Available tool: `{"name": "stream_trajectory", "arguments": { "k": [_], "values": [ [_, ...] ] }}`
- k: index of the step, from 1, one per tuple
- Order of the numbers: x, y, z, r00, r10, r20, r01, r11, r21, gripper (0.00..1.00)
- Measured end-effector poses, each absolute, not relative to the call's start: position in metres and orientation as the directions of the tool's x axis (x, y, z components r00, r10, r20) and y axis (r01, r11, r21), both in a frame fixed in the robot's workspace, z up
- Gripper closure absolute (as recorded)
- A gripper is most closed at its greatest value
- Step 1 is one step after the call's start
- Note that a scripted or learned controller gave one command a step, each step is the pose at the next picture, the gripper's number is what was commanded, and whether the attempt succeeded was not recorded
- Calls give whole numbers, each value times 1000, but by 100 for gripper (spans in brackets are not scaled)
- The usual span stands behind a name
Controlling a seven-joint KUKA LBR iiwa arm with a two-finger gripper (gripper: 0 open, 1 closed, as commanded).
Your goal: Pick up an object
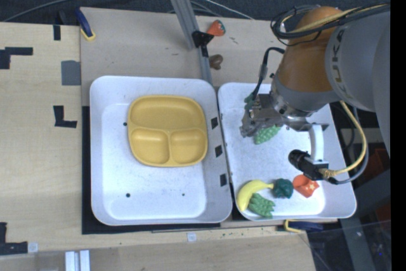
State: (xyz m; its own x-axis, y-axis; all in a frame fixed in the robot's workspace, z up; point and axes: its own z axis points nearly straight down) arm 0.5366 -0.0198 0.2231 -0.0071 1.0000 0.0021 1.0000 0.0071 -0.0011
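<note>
Beneath the wrist, toward the upper middle of the right bin [236,155], a green knobbly toy [269,133] that looks like a bunch of grapes lies on the bin floor, and it seems the likeliest target. The end effector [254,125] hangs directly over the toy's nine o'clock side, touching or nearly so, but the wrist hides the tips and I cannot tell whether it is released or clenched, nor whether anything is caught in it. To do this step well, I would judge the grip should be centred over the toy's bulk, not its edge, since a lumpy shape can squirt sideways under an off-centre pinch; descending fully to the bin floor before closing would help. From the toy, at about six o'clock near the bin's front wall, sit a yellow banana [248,189], a green leafy piece [261,205], a teal piece [283,188] and an orange-red piece [306,186], all well apart from the grasp point. At nine o'clock the left bin [101,136] holds a yellow divided plate [168,130]. Both bins rest on the surface [38,136].
</note>
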Motion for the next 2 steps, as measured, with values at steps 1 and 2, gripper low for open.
{"name": "stream_trajectory", "arguments": {
  "k": [1, 2],
  "values": [
    [524, 34, 215, -7, 1000, 2, 1000, 7, -4, 100],
    [512, 79, 220, -7, 1000, 2, 1000, 8, -3, 100]
  ]
}}
